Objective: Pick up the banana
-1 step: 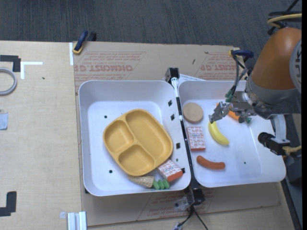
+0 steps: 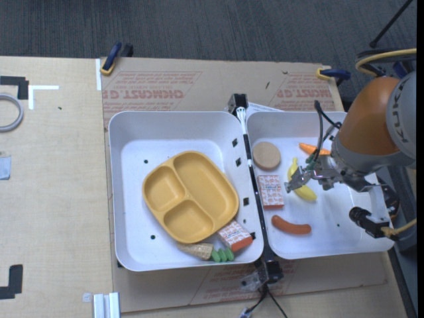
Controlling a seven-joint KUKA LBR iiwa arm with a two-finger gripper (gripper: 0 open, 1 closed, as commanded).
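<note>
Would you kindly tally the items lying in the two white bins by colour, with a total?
Yellow: 2, divided plate, banana
Orange: 1, carrot
Tan: 2, round cookie, bread piece
Red: 3, sausage, red-and-white box, small carton
Green: 1, vegetable
Total: 9

The brown cardboard [image 2: 218,88] under the bins has red words stamped on it, turned the wrong way, too hard to read. The arm [image 2: 397,121] has big letters "KU" at its side. A small red-and-white box [image 2: 270,191] has tiny print, too small to read.
</note>
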